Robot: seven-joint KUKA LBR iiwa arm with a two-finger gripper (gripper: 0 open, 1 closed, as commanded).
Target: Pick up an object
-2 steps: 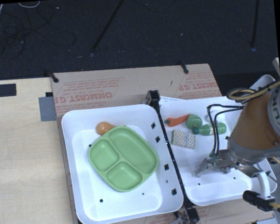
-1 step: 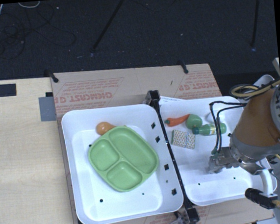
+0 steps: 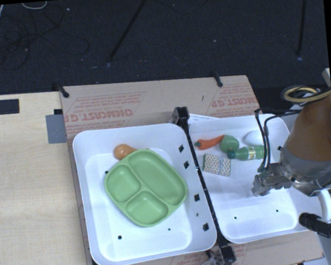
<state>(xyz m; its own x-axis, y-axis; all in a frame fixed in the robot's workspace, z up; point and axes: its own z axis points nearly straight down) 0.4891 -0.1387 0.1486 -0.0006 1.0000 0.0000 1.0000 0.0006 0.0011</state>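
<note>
Bottle (image 3: 250,152) nearest target: lies just up-frame of my fingers (image 3: 264,185), apart, long axis across right bin (image 3: 262,227). Fingers' state: cannot tell; nothing visibly between them.

Green divided plate (image 3: 146,187) fills the left bin (image 3: 98,223), an orange ball (image 3: 122,151) at its upper edge; gripper (image 3: 264,185) low over the right bin (image 3: 261,221), below a green bottle (image 3: 246,152).

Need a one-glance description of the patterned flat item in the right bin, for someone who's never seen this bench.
Look at the right bin, on the arm's side of the divider. Near its upper left, just below the orange carrot, lies the small flat patterned square. It is the only flat, checked piece there; its neighbours, the carrot and a green bottle, are rounded and plain-coloured.
</note>
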